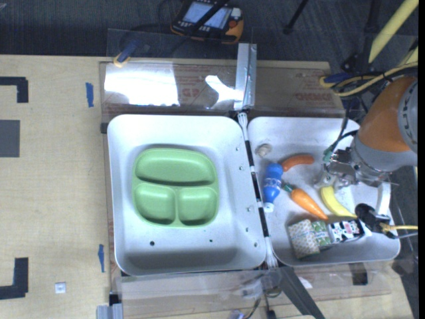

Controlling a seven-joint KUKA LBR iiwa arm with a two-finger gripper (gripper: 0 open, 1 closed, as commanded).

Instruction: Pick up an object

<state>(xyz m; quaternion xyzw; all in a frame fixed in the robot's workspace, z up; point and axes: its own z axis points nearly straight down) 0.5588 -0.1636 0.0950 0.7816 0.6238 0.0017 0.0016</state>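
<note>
Altogether two bins (pixel 123 135), two carrots (pixel 307 202), one banana (pixel 334 202)

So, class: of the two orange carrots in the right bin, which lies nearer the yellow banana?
The lower carrot, with its tip beside the banana; the other carrot lies higher up.

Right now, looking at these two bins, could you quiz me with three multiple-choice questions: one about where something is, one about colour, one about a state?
1. Where does the green divided plate lie?
A. left bin
B. right bin
C. on the bench

2. What colour is the bottle in the right bin?
A. red
B. blue
C. black

3. How does the banana lie?
A. flat on the bin floor
B. standing on end
C. on the plate

Answers: 1 A, the plate fills the left bin. 2 B, its body is blue. 3 A, it lies flat beside the carrot, below the gripper.
</note>
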